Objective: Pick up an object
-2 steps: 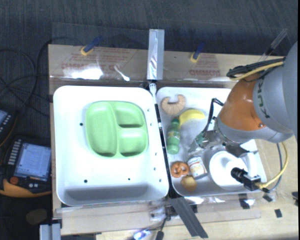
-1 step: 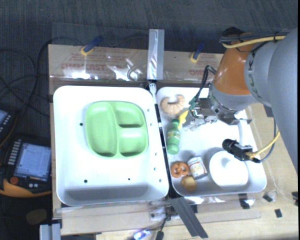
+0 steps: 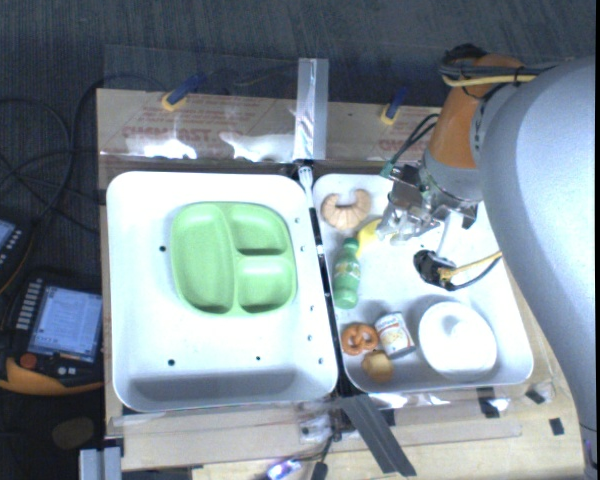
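Green bottle [image 3: 347, 273] lies beside lowered jaws [image 3: 405, 226]; their state unclear.

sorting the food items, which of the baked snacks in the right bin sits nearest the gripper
The croissant, pale and curved at the bin's far end, just left of the gripper. The darker pretzel lies near the front edge.

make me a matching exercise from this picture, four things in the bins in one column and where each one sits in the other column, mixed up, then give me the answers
Things:
1. green divided plate
2. croissant
3. white bowl
4. green bottle

Places:
A. near right corner of the right bin
B. far left corner of the right bin
C. middle of the left bin
D. along the right bin's left wall, below the croissant

Pairs: 1-C, 2-B, 3-A, 4-D
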{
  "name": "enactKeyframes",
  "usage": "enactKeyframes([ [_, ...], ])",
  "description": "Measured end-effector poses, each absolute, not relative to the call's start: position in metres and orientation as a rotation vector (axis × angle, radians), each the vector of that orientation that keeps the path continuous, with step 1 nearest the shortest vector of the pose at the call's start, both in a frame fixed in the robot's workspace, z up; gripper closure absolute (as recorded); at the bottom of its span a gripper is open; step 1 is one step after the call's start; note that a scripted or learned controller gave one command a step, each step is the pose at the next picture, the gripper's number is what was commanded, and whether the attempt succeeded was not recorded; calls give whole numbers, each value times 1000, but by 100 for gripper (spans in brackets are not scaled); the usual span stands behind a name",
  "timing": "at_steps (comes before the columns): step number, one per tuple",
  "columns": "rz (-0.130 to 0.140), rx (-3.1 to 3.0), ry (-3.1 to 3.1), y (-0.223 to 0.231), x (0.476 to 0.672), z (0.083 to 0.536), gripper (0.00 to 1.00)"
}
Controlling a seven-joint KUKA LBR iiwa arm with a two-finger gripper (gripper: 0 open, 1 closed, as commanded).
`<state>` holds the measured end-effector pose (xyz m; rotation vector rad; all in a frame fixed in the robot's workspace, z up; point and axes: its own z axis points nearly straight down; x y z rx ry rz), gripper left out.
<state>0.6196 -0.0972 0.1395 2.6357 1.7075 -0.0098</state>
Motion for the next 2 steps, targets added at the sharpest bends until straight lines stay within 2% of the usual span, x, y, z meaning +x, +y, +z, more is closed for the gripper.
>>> enactKeyframes([
  [1, -8, 3006, 903, -83, 654, 229, 100],
  [2, -7, 2955, 1060, -130, 631, 311, 100],
])
